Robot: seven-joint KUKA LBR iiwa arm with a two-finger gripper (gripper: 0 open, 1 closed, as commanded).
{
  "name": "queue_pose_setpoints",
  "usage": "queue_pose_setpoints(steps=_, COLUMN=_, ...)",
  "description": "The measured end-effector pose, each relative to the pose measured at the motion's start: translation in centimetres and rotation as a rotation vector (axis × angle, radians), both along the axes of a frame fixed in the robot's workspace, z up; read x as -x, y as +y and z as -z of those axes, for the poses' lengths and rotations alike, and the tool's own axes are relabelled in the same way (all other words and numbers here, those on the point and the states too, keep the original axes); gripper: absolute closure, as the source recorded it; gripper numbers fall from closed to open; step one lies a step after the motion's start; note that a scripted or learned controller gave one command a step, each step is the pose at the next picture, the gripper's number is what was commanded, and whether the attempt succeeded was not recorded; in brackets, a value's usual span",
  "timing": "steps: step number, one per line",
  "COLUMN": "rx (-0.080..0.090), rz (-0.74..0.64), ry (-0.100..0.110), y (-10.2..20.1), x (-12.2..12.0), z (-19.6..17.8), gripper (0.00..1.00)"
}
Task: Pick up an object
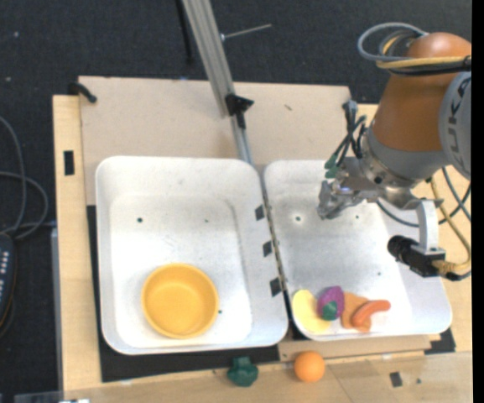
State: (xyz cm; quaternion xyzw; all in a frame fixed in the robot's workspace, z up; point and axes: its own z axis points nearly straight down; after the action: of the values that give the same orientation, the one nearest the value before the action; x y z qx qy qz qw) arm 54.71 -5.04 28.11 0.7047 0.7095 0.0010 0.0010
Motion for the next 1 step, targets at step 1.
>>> queue_pose_setpoints(steps=1, rx=0.0, rz=0.001, ry=0.002, y=4.27, x=-2.92, z=2.15, gripper=1.0)
